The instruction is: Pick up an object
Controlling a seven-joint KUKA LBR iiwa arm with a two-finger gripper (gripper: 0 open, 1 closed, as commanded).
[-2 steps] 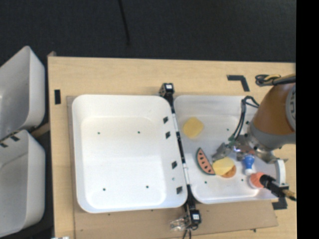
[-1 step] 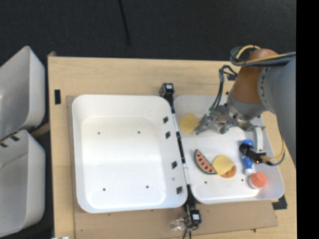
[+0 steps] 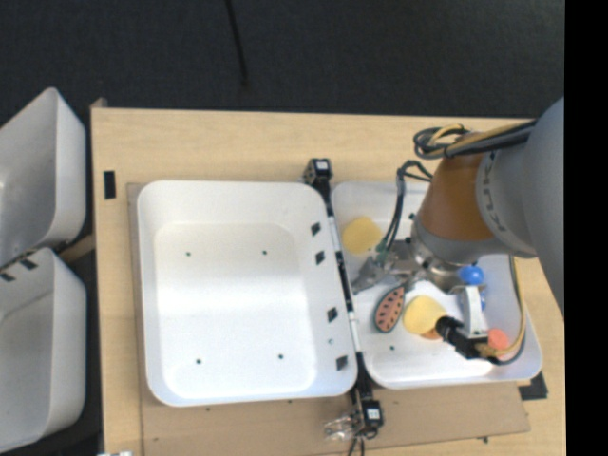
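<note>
Inside the right bin, metal gripper low among rounded yellow pieces, beside a speckled reddish oval brush, its grip impossible to tell, smooth left bin glossy white.

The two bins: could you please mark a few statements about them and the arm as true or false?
1. The arm is over the right bin. True.
2. A brown oval brush lies in the left bin. False: it lies in the right bin, near the divider between the bins.
3. A yellow object lies in the right bin, toward its far left corner. True.
4. The blue object lies on the bench outside the bins. False: it is in the right bin, beside the arm.
5. The arm has an orange band. True.
</note>
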